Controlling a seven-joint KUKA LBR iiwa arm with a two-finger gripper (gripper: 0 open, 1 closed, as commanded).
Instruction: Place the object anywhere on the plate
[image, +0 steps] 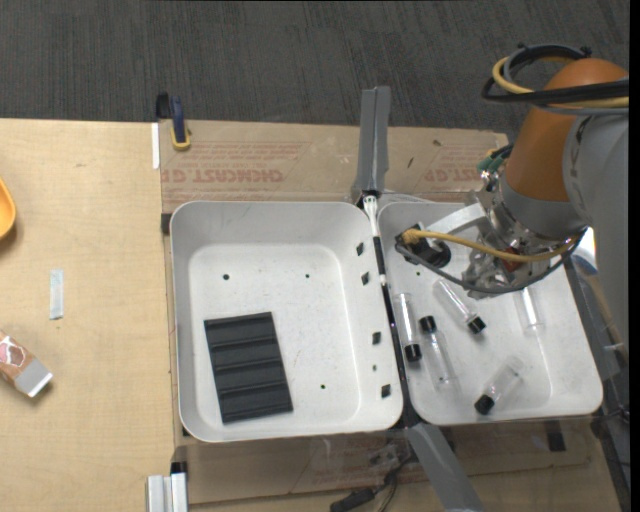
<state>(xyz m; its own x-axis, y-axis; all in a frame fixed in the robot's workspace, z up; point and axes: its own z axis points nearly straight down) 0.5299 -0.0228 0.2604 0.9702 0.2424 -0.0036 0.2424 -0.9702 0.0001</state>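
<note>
A dark ribbed rectangular plate (248, 367) lies in the front left part of the left bin (190, 250). Several clear tubes with black caps lie in the right bin (585, 390): one (406, 326) by its left wall, one (460, 306) near the middle, one (498, 388) toward the front. My gripper (483, 272) hangs over the back middle of the right bin, just above and right of the middle tube. The wrist and a yellow cable (450, 238) hide its tip.
A grey divider bar (373, 140) runs between the bins at the back. On the bench at far left sit a small packet (22, 366), a little grey strip (56, 294) and an orange object (5, 210) at the edge. A blue-yellow clamp (176, 122) stands behind the left bin.
</note>
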